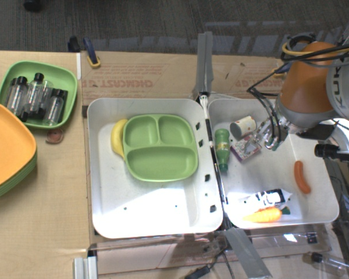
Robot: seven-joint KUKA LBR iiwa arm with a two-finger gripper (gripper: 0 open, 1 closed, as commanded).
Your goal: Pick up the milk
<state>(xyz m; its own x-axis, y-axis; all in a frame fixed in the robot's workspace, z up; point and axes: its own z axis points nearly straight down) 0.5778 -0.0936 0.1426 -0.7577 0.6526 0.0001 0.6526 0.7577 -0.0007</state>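
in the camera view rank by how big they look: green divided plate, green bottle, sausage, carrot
1. green divided plate, by far the largest
2. green bottle
3. carrot
4. sausage

The bottle and the carrot look close in length, so their order is unsure.

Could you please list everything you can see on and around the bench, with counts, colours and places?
Bins: two, white, side by side.
Divided plate: one, green, left bin.
Banana: one, yellow, left bin, partly under the plate.
Bottle: one, green, right bin's left wall.
Milk: one, white carton, right bin front.
Carrot: one, orange, beside the milk.
Sausage: one, red, right bin.
Can: one, pale, right bin back.
Tray of vials: one, green, far left.
Orange plates: stacked, left edge.
Hand: one, over the right bin's back.
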